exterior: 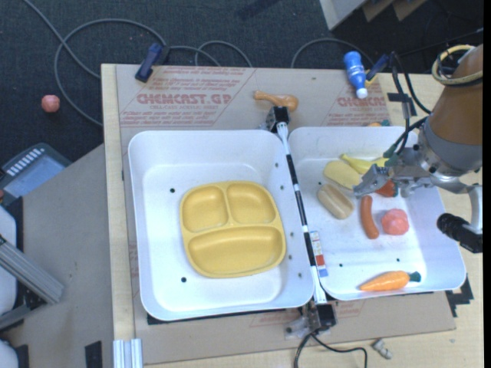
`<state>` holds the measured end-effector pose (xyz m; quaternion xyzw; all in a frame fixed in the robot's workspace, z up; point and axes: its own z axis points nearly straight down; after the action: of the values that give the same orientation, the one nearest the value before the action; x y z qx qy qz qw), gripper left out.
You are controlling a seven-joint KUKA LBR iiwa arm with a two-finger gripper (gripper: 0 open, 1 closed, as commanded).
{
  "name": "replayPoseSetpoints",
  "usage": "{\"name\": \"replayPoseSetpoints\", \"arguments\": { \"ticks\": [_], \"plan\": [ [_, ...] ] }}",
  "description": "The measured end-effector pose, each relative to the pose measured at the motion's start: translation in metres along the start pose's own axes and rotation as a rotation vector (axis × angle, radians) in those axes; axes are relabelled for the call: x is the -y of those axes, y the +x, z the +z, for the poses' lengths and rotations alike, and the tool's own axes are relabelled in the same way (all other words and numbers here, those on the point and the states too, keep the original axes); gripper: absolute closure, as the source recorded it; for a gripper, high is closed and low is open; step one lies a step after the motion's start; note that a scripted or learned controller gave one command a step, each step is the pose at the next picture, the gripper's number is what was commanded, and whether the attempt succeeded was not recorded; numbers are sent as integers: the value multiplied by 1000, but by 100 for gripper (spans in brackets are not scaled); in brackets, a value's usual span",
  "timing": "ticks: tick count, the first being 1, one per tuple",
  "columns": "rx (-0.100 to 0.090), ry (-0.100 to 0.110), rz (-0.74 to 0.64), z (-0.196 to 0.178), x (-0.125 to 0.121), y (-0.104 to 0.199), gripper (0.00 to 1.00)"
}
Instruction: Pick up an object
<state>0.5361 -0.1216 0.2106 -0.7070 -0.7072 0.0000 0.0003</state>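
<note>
The arm (459,121) reaches in from the right over the right bin (441,271). Its gripper (381,181) hangs low in the upper middle of that bin, among the toy foods. Whether the gripper is wide, narrow or holding anything cannot be told from this slanted view.

A yellow piece (344,172) lies just left of the gripper, and a second yellow piece (362,162), perhaps a banana, sits right beside it, partly under the gripper. A bun (334,201) lies below and to the left, near but apart. A sausage (370,216) lies just below the gripper, with a pink ball (395,221) beside it on the right. Something red (388,190) shows right under the gripper body. A carrot (387,281) rests well apart, near the bin's front wall.

The left bin (149,205) holds a yellow divided tray (232,228).
</note>
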Motion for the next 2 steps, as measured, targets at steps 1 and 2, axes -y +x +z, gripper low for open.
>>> {"name": "replayPoseSetpoints", "arguments": {
  "ticks": [1,2],
  "plan": [
    [1,-7,0,123,-52,-17,0],
    [1,-6,1,123,-14,-13,0]
  ]
}}
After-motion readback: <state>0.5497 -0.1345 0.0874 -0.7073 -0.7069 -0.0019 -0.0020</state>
